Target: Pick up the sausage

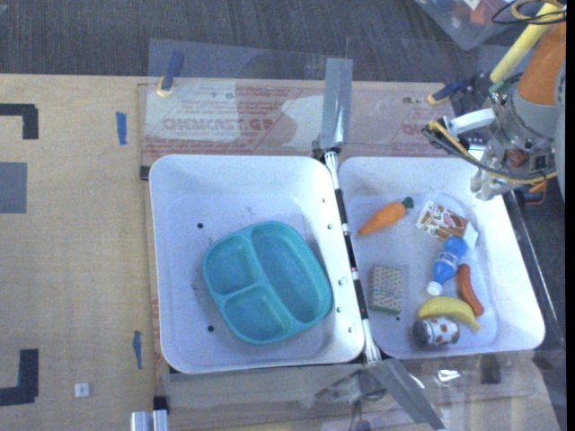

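The sausage [470, 290] is a short reddish-orange link lying in the right bin [517, 268], near its right wall, just above a yellow banana [446, 310]. My gripper [486, 185] hangs over the bin's upper right corner, well above and apart from the sausage. Nothing shows between its fingers.
The right bin also holds a toy carrot [385, 216], a snack packet [440, 220], a blue bottle [447, 263], a grey sponge-like block [388, 287] and a small can [437, 332]. A teal divided plate [266, 281] lies in the left bin [180, 241]. Cables trail behind the wrist.
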Robot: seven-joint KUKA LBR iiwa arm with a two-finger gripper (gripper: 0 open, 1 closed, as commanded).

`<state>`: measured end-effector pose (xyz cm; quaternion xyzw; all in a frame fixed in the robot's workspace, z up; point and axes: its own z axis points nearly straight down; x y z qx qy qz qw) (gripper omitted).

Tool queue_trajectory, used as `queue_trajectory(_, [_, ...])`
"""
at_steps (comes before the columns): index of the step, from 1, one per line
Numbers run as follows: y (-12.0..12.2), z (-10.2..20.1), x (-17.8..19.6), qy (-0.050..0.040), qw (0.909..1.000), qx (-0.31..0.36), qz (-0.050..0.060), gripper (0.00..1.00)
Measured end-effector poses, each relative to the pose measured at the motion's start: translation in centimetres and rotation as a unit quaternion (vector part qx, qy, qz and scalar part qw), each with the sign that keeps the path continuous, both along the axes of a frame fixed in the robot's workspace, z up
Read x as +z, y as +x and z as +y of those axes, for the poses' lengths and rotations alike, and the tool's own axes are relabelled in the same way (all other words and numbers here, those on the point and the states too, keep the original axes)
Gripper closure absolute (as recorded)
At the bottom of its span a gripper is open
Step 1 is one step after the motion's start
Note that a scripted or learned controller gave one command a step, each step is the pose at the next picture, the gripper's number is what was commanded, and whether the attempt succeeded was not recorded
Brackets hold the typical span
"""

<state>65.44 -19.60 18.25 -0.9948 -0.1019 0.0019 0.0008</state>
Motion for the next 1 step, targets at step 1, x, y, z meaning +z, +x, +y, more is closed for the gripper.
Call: queue_trajectory(1, [0.54, 0.14, -0.14, -0.0011, 1.0000, 0.002, -0.002, 1.00])
